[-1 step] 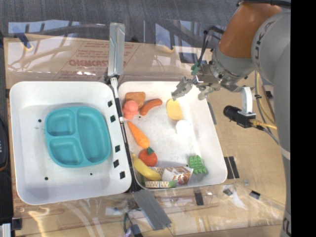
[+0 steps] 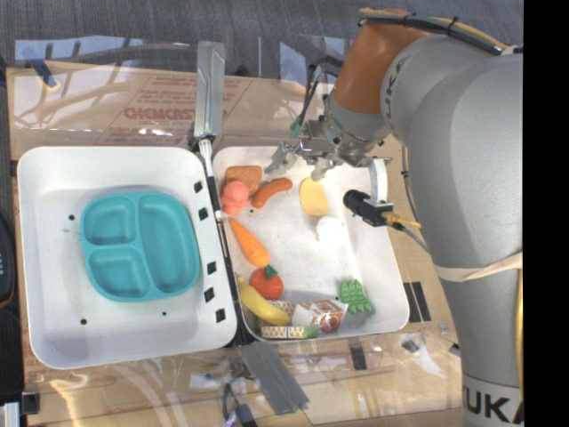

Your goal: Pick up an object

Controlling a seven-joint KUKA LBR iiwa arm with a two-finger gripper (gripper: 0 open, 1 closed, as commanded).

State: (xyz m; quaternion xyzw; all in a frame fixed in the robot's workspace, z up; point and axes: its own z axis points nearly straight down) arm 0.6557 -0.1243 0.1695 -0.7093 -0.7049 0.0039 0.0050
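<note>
Tray (image 2: 140, 243) sits in the left bin (image 2: 36, 238), well left of the fingers. In the right bin (image 2: 391, 278), sausage (image 2: 271, 191) lies just below-left of the fingers; cheese (image 2: 313, 197) just below them. Gripper (image 2: 302, 156) hovers with fingers spread, nothing between. Judgement: centre over one item, likely the sausage, straddle its short axis, descend fully, then close.

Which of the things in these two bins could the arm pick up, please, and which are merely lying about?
Candidates:
long orange plastic carrot
yellow toy banana
red toy tomato
green knobbly toy
pale yellow block

Lying about:
teal three-compartment plastic tray
left white bin
</note>
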